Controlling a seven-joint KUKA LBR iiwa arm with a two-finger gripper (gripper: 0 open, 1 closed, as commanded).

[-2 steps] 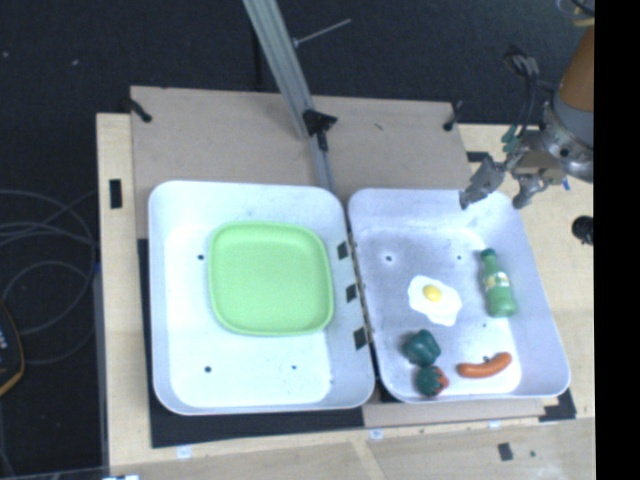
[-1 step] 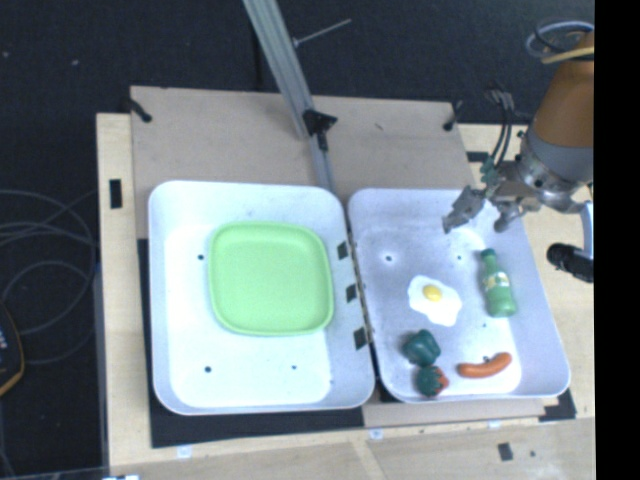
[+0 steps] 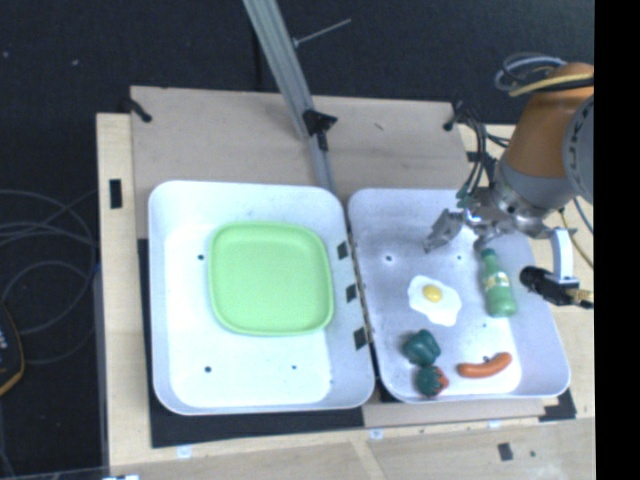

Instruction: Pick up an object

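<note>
camera view, slanted from above, shows the table [image 3: 230, 138] carrying two shallow white bins side by side. this layout keeps every item inside a walled area the arm can reach from 3 o'clock.

the left bin [image 3: 180, 368] holds one item: a green square plate [image 3: 270, 278], lying flat near its centre. judged as a receiving surface, it sits well apart from the pickable items.

the right bin [image 3: 390, 228] holds all small items, grouped in its lower half, from about 3 o'clock round to 6 o'clock. this leaves the 12 o'clock half of the bin floor bare, and the arm [image 3: 545, 148] hangs over that half at about 1 o'clock.

the gripper [image 3: 468, 230] points down and toward 9 o'clock. its jaws stand spread apart, with nothing between them. no contact with any item is visible.

candidate items, largest first:
- green bottle [image 3: 496, 283], lying on its side just below the gripper at about 3 o'clock of the bin. it is the nearest item, so it is judged the likely target.
- fried egg [image 3: 434, 300], flat, near the bin centre. its low profile is judged hard to pinch.
- green pepper [image 3: 422, 345], at about 6 o'clock, with a darker green piece [image 3: 431, 379] just below it.
- sausage [image 3: 484, 367], at about 5 o'clock, lying near the bin wall.

the pick is judged not yet started.
</note>
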